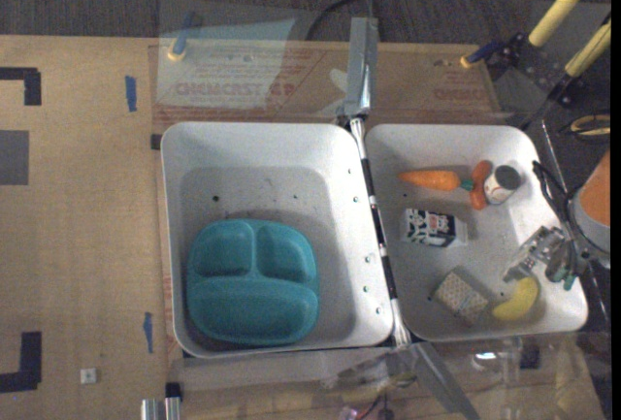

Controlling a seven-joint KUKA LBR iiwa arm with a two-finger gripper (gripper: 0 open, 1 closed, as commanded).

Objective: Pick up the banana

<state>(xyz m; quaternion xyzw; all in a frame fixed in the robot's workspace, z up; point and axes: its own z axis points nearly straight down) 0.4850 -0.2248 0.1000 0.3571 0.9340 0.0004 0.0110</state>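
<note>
**Two bins, gripper poised over the banana**

The bench (78,214) carries two shallow white bins set side by side, their inner walls touching along a central seam. The left bin (194,156) holds a single thing: a teal divided plate (252,282) with three compartments, lying flat toward the near left part of the floor.

The right bin (408,146) holds several smaller things. An orange carrot (430,179) lies near the far wall, pointing left. Just right of it stands a small white cup (503,181) with an orange piece (480,185) touching its left side. Near the middle lies a small black-and-white milk carton (430,227). Nearer the front sits a tan, speckled sponge-like block (460,295), tilted.

The banana (517,301) lies in the near right corner of this bin, just right of the block.

The gripper (545,258) hangs just above the banana's upper end; how wide it stands cannot be told.
</note>
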